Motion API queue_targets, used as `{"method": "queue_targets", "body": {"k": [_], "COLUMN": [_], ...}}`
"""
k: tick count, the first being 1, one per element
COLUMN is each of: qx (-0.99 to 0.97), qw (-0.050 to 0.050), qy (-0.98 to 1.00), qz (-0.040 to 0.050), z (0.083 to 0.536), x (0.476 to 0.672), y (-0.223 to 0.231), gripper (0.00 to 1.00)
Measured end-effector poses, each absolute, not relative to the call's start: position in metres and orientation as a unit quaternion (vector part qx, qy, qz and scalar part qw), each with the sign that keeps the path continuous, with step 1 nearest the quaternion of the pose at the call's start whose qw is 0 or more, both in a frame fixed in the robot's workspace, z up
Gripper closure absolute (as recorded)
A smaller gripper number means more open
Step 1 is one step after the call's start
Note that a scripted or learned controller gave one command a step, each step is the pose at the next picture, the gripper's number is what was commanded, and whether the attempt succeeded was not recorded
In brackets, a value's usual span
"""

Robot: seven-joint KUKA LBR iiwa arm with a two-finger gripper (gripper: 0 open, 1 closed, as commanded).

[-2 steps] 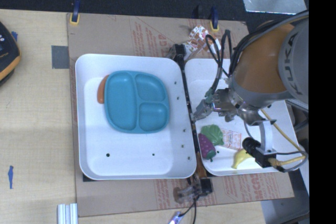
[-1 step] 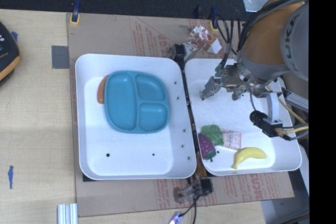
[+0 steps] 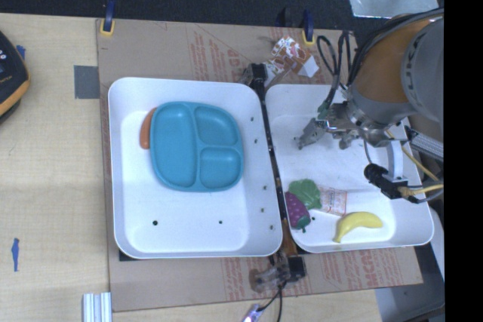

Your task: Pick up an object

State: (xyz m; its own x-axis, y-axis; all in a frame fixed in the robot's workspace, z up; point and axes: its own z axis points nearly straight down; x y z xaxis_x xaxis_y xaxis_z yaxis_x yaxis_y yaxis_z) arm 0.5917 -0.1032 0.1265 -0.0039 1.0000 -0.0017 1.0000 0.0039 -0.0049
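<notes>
The banana (image 3: pixel 358 225) lies in the right bin (image 3: pixel 290 117), near its front edge and toward the right side. Its long axis goes almost left to right in the view, with the left end a little lower. Just to its left there is a small flat packet (image 3: pixel 333 200), and further left a green leaf toy (image 3: pixel 304 192) and purple grapes (image 3: pixel 296 210), which lie close to the bin's left wall.

The gripper (image 3: pixel 311 135) hangs over the back half of the same bin, well apart from all these things. Its fingers look nearly closed and nothing is between them. From the fingers the banana lies toward the front of the bin and somewhat to the right; the leaf and grapes lie almost straight toward the front, so I judge them a little nearer.

The left bin (image 3: pixel 121 162) holds a blue plate (image 3: pixel 198 145) with an orange thing (image 3: pixel 144 129) partly under its left edge. No object is grasped yet; the pick is still to begin.
</notes>
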Motion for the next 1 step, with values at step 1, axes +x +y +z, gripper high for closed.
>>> {"method": "queue_targets", "body": {"k": [1], "qx": [-0.707], "qw": [0.001], "qy": [-0.708], "qz": [0.0009], "z": [0.0952], "x": [0.6309], "y": [-0.1731], "gripper": [0.0]}}
